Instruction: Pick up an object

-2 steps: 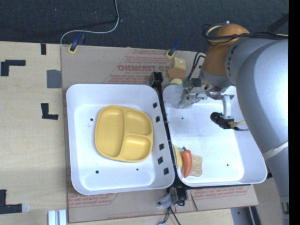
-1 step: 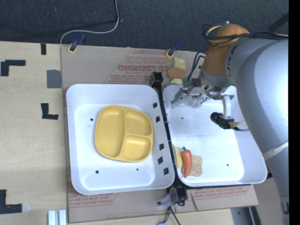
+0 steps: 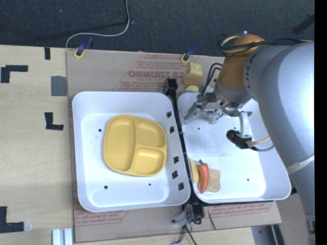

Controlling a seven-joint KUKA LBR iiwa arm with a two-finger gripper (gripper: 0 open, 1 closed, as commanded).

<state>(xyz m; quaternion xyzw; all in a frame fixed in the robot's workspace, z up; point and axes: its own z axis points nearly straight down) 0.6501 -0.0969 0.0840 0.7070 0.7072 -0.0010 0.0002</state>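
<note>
Gripper (image 3: 202, 108) is hanging low over the right bin's (image 3: 255, 185) far-left corner w/ fingers looking slightly parted, nothing between them, tips maybe touching the floor. Going left to right: yellow divided plate (image 3: 135, 144) is sitting mid left bin (image 3: 84, 137), stiff, slick, prob. awkward to pinch. Orange carrot-like piece (image 3: 204, 176) is lying by the right bin's near-left corner beside a pale tan piece (image 3: 213, 181); likely light, firm, best pinched across its middle.

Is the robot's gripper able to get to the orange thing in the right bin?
Probably yes. The orange thing lies uncovered near the right bin's front left corner, and the gripper is over the same bin.
</note>
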